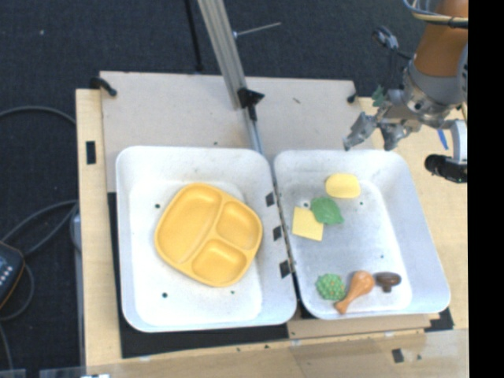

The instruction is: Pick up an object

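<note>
Pale yellow rounded toy food piece, smooth plastic like a lemon or potato, (342, 185) lies near the far edge of the right-hand shallow white bin (417, 211), and it is the candidate closest to the arm. Just toward the near side of it sit a dark green leafy plastic piece (327, 210) and a flat yellow square like a cheese slice (307, 224), the two touching or nearly so. Along the near edge of that bin lie a green knobbly broccoli-like piece (331, 287), a tan plastic drumstick (356, 287) and a small dark brown mushroom-shaped piece (387, 279), crowded close together.

The left-hand shallow white bin (134, 179) carries a yellow three-compartment plastic plate (209, 233) near its middle, likely a place to set things rather than a thing to lift.

Hanging from the grey arm with its orange band (437, 46), the two-finger hand (376, 132) hovers over the far right corner of the right bin, above the rim, not touching any item. Its fingers look spread apart with nothing between them, which suits an approach before any descent. I judge the pick has not begun; the pale yellow piece stands apart enough to grasp cleanly, whereas the near-edge cluster risks a bumped neighbour.

Both bins rest side by side on the light wooden tabletop (165, 109), and a slanted metal pole (224, 38) rises from its far side.
</note>
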`<state>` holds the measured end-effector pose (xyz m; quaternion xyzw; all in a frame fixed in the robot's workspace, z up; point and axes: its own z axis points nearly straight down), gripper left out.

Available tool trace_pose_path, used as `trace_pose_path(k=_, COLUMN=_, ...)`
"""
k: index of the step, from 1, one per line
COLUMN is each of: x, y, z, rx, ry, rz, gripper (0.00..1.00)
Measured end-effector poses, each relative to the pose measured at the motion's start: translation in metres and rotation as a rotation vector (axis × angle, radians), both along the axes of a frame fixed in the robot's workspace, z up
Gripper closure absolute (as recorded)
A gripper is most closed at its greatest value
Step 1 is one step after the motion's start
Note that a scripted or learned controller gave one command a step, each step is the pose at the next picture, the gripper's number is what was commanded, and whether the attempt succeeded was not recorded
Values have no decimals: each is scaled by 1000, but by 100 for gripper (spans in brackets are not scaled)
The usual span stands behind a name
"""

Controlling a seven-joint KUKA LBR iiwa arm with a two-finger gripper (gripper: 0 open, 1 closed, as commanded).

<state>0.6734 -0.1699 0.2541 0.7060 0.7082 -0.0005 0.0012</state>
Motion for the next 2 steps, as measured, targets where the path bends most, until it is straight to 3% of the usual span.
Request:
trace_pose_path(k=1, x=0, y=0, z=0, rx=-1, ry=1, rz=0, gripper=0)
trace_pose_path(k=2, x=3, y=-5, z=-62, rx=0, ry=5, rz=-2, gripper=0)
